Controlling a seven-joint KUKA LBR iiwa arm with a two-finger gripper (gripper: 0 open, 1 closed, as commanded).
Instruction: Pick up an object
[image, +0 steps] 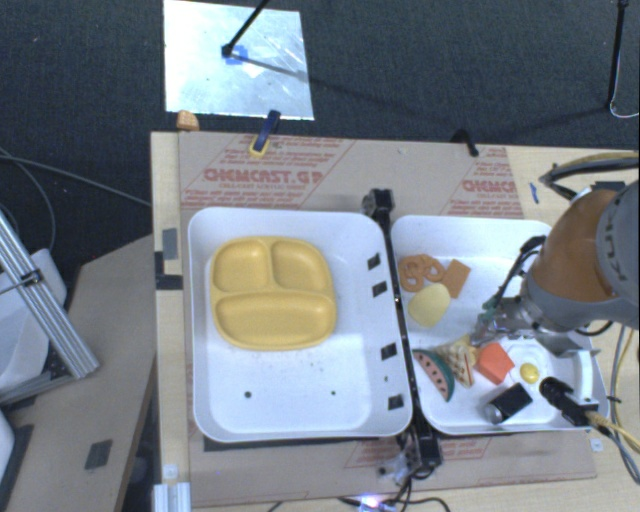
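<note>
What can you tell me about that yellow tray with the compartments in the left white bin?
The yellow compartment tray looks like smooth moulded plastic, roughly square with rounded corners. It has three sections: two smaller ones along the far side and one wide one along the near side, all without contents. It lies flat and face up on the floor of the left white bin, toward the far half, slightly turned. Only the bin floor touches it; the near part of the floor beside it is bare.

Grey arm (612, 235), orange band (575, 250), dark cables (515, 270)
</note>
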